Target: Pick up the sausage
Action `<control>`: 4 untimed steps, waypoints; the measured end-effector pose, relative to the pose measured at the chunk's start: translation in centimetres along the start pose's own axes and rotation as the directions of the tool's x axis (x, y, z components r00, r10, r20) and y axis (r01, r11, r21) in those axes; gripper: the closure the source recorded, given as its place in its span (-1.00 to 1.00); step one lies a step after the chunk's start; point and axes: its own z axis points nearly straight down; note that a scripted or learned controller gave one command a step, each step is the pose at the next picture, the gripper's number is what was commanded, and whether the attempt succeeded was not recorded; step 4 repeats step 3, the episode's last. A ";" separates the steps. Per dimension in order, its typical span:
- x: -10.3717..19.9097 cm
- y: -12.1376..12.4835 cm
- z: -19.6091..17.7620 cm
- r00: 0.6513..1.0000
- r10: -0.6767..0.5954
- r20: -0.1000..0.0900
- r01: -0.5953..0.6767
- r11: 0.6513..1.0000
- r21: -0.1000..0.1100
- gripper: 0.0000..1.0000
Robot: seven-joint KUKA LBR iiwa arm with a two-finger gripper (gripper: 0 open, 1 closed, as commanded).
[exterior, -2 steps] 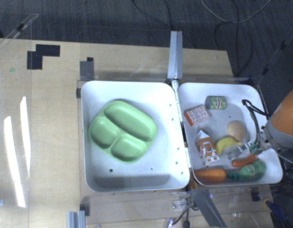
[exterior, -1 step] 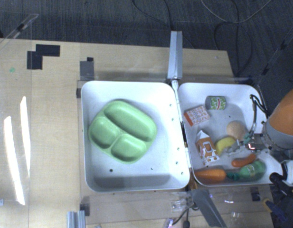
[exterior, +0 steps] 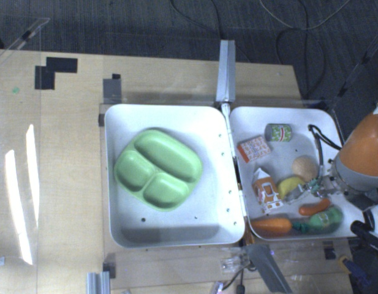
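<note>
Sausage (exterior: 314, 208) lies in the right bin (exterior: 299, 116), near its front right corner, between a yellow fruit (exterior: 290, 184) and a green vegetable (exterior: 326, 219). It looks light, smooth and slippery; best grasped across its middle. Pincer (exterior: 315, 186) hovers just above; its state I cannot tell.

Grey arm (exterior: 360, 179), orange band, black cables

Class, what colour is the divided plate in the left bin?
Light green plate, seen clearly in the camera view.
</note>
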 end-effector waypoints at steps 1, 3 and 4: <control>-0.1 0.1 -0.1 0.918 -0.397 -0.001 0.397 0.918 -0.003 -1.00; -0.2 0.4 -1.0 0.918 -0.398 0.001 0.398 0.918 -0.007 -1.00; -0.2 0.4 -1.0 0.918 -0.398 0.001 0.398 0.918 -0.007 -1.00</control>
